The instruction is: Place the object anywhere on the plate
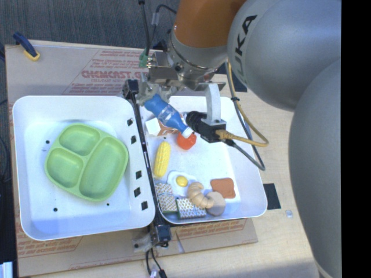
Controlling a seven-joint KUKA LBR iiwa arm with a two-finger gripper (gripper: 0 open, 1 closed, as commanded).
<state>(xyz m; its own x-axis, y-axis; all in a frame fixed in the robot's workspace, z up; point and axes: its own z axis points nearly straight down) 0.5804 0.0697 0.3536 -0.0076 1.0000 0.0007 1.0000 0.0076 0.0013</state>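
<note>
I read the blue bottle [167,114] as hanging under my gripper [168,91], though I cannot tell its grip. Its long axis runs 10 to 4 o'clock. The green plate [87,162] lies at 8 o'clock, in the left bin [23,155].
</note>
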